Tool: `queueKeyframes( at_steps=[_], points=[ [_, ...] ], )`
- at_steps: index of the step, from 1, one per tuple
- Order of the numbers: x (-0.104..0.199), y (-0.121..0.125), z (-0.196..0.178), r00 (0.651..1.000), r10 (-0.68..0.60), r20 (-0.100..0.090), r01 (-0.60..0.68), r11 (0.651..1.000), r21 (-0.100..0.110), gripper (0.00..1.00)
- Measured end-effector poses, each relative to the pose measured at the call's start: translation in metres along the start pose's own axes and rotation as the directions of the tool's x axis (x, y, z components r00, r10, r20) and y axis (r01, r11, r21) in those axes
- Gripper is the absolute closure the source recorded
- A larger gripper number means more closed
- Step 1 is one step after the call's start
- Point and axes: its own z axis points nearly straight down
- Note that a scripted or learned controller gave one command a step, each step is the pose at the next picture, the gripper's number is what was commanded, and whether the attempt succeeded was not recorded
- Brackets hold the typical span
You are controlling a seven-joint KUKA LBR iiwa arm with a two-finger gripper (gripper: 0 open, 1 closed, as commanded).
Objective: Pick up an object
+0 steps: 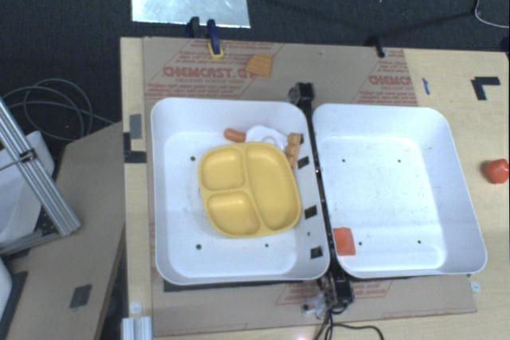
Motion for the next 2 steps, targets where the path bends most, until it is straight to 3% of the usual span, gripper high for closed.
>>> queueKeyframes(
  at_steps=[1, 2],
  points=[
    [0.004, -0.008, 0.078, 1.0, 0.003, -0.009, -0.003, 1.0, 0.021, 0.0],
    [0.117, -0.004, 0.106, 1.0, -0.011, -0.011, 0.011, 1.0, 0.018, 0.0]
  ],
)
